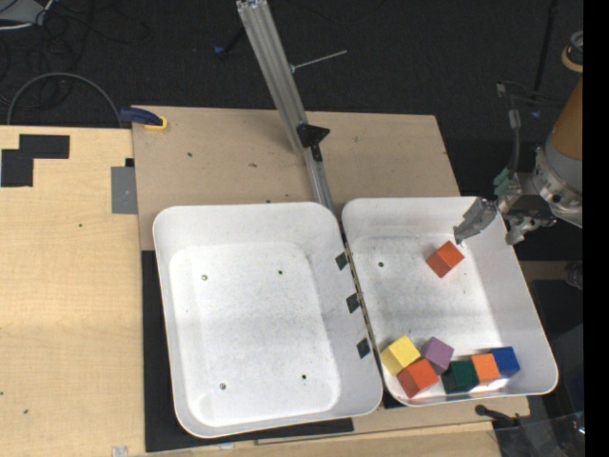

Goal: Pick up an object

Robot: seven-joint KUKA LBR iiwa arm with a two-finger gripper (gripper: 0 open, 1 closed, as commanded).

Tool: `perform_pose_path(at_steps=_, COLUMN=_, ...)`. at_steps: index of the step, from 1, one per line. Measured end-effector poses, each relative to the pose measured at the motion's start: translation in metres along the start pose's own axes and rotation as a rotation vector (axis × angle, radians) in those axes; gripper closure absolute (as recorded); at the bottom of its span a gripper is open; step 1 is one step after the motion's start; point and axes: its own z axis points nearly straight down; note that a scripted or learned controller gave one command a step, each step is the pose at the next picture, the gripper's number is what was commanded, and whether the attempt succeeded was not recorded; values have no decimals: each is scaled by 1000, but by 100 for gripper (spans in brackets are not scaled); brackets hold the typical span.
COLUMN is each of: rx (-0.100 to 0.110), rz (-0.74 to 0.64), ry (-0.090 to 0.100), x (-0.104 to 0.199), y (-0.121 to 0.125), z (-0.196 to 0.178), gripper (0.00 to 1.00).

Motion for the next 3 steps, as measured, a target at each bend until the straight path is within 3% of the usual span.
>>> perform_pose_path(at_steps=1, rx=1, rz=0, ry=0, x=-1, y=0, z=-10, gripper=100)
perform_pose_path(at_steps=2, rx=1, rz=1, ry=1, x=-1, y=0, z=-9, gripper=0)
perform_pose_path(at_steps=3, rx=1, rz=1, ry=1, x=-1, y=0, z=-9, gripper=0)
